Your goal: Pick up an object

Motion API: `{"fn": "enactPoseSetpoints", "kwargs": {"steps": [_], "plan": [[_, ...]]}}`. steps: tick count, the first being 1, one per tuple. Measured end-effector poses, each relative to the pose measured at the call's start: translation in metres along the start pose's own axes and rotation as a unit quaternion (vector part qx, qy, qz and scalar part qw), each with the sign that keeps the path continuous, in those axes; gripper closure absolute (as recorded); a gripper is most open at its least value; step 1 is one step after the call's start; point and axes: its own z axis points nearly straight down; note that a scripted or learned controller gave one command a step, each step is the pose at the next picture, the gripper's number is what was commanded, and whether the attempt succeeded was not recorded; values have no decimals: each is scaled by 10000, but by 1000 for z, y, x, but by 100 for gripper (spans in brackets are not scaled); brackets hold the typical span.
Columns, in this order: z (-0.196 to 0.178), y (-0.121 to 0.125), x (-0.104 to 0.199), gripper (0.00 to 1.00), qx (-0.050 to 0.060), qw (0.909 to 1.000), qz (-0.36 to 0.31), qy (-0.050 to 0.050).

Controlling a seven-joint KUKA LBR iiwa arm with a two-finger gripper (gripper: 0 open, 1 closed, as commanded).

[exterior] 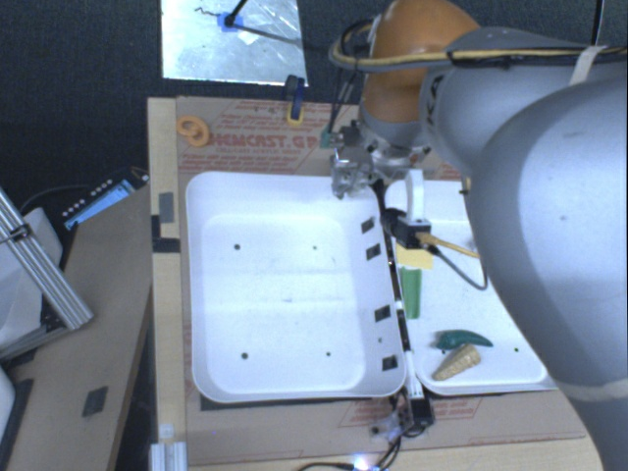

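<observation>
**Inspector:** Bench surface, nearest the left bin (285, 292)?

**Clerk:** Tan board under it. Right of the left bin, in the right bin (491, 376), lie a beige cone (457, 362), a dark teal piece (463, 340), a green block (410, 292) and a yellow piece (416, 258).

**Inspector:** Obstructions?

**Clerk:** The grey arm (530, 184) covers the right bin's far side. The gripper (345, 183) hangs at the left bin's far right corner; its state: cannot tell. Beyond, a foil sheet (232, 26) on dark cloth.
</observation>
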Motion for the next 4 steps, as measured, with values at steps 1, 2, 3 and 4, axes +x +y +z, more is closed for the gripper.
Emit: {"fn": "enactPoseSetpoints", "kwargs": {"steps": [1, 2, 3, 4], "plan": [[3, 0, 49, 100, 6, 10000, 0, 3], [5, 1, 91, 100, 3, 10000, 6, 1], [5, 1, 128, 100, 5, 10000, 9, 1], [8, 1, 146, 100, 3, 10000, 16, -4]]}}
